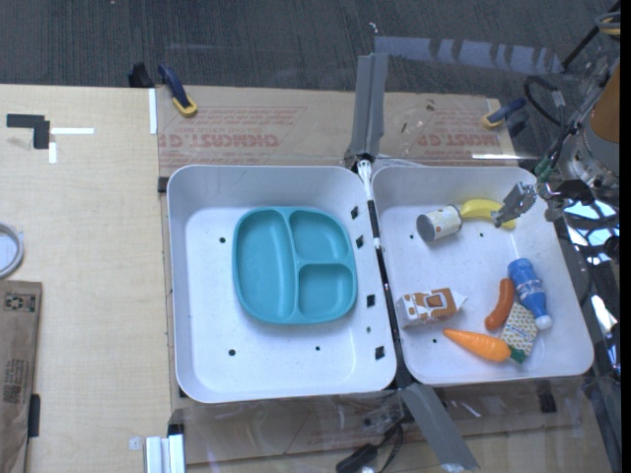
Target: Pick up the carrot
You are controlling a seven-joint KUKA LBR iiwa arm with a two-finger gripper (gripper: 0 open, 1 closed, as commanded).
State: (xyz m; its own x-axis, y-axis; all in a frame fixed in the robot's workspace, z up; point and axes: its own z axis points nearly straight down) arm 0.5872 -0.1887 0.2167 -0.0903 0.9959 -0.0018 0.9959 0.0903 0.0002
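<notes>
- Nearest to the camera you see the front rim of the left bin, far to the left of the gripper and lower in the view.
- In this bin lies a teal divided tray, well apart from the gripper, on its left.
- In the right bin, a small milk carton lies below-left of the gripper.
- A grey can lies on its side, left of the gripper, touching a banana.
- The carrot lies near the front wall, well below the gripper, not touched.
- A sausage and a blue bottle lie below the gripper.
- The gripper hangs just beside the banana's right end; its fingers stand slightly apart and hold nothing.
</notes>
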